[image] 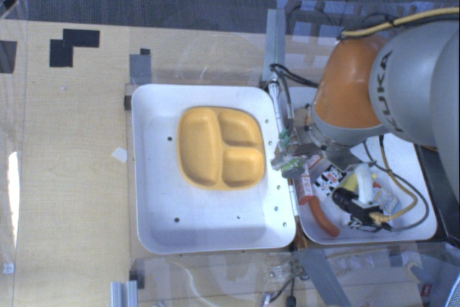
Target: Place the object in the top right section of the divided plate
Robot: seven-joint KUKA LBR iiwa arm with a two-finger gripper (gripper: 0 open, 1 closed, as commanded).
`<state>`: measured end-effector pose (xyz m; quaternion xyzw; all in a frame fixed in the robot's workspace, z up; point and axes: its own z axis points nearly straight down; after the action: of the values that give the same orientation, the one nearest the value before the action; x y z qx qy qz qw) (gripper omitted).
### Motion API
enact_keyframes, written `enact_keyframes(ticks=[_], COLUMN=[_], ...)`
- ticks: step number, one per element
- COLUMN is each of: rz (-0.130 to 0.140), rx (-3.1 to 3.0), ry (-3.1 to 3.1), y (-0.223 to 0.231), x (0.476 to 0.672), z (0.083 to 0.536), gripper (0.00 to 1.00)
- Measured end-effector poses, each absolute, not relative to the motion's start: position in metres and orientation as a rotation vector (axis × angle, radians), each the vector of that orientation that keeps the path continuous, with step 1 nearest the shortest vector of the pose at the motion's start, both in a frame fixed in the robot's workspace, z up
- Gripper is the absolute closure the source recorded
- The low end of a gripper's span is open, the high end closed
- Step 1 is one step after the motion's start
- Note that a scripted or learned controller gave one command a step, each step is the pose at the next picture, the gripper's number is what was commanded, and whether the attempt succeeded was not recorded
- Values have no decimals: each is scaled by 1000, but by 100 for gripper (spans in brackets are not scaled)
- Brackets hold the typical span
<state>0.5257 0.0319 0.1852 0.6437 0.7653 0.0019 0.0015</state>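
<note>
Divided plate (219,147) sits in left bin (154,176), gripper (291,158) just beside.

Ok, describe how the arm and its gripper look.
The arm is bulky grey with a rounded orange band and dark KUKA lettering on the grey shell. Thin black cables run along the wrist to the small metallic gripper.
</note>
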Motion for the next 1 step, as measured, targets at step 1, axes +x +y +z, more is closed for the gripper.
enact_keyframes(ticks=[1], rz=[5], rx=[2334], ry=[2100], y=[40], x=[538], z=[185], gripper=[100])
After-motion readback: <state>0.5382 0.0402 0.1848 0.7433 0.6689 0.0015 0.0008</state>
